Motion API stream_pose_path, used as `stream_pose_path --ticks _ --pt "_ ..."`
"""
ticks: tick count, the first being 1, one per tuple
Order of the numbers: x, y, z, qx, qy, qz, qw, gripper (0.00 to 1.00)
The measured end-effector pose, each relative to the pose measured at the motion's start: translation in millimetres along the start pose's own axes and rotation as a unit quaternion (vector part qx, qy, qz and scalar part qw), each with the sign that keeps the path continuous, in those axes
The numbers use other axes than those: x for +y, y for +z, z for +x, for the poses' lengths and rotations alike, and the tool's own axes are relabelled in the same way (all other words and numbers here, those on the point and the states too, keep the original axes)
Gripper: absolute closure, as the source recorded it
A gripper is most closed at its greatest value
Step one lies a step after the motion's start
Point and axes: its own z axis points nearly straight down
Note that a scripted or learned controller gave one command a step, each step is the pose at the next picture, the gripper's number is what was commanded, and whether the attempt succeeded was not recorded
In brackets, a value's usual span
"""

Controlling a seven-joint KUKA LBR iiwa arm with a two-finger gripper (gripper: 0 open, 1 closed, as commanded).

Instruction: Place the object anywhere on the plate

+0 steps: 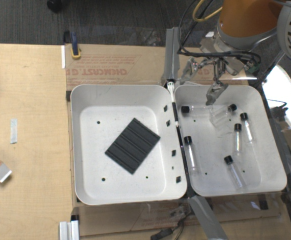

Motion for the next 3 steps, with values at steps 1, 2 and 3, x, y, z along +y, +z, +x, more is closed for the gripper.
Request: stream_pose_path --ticks 1,2,3 --pt "53 -59 -51 0.0 -0.014 0.0 0.9999 0.0" --pt "51 -68 -52 -0.003 -0.011 0.0 0.9999 1.0" --pt "42 -90 14 0.001 -0.103 0.0 0.9947 1.0"
